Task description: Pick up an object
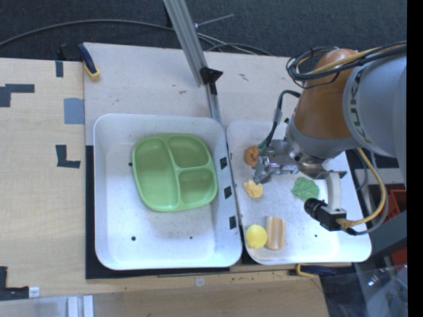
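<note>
Hanging low over the right bin (353, 246), the pincer (263, 170) pointed down among the small things there, but its tips were too small and dark against the arm (330, 111) to tell whether they stood apart or together, and nothing could be seen clamped between them. So the pick looked, as far as could be judged, not yet done: every candidate lay on the bin floor. Just below the pincer sat a lumpy yellow piece (253, 189), soft-looking and irregular, the likeliest target by position. Just above and to its left lay a round orange lump (251, 155), close by the bin wall. To its right, a crumpled green scrap (305, 188) lay flat, leaf-like. Farther below were a smooth yellow ball (256, 236) and, touching it, a tan, stubby cylinder (275, 232), matte like wood or bread. Well to the left, in the left bin (109, 197), rested a glossy pale-green plastic plate (175, 172) with three compartments and rounded corners. Both bins were white, shallow and faintly speckled. Closing on something and lifting it was what remained.
</note>
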Robot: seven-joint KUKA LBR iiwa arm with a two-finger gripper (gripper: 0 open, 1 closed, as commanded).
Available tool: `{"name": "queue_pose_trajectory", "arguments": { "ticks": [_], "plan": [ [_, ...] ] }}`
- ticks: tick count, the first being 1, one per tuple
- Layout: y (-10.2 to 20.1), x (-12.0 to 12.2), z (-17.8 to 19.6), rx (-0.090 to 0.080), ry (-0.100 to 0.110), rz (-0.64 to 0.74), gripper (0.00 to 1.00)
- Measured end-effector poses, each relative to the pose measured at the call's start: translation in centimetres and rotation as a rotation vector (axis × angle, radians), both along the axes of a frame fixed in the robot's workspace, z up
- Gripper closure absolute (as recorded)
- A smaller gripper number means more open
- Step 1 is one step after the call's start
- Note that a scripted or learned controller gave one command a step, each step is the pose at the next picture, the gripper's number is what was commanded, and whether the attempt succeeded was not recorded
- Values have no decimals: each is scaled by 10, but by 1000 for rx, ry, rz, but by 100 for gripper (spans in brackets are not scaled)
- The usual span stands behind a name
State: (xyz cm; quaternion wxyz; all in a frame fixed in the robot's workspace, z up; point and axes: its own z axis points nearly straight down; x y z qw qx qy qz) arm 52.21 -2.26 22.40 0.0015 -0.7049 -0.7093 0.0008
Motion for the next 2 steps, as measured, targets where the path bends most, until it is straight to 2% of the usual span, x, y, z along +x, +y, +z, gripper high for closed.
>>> {"name": "queue_pose_trajectory", "arguments": {
  "ticks": [2],
  "plan": [
    [97,35,14,1,-3,1,100]
  ]
}}
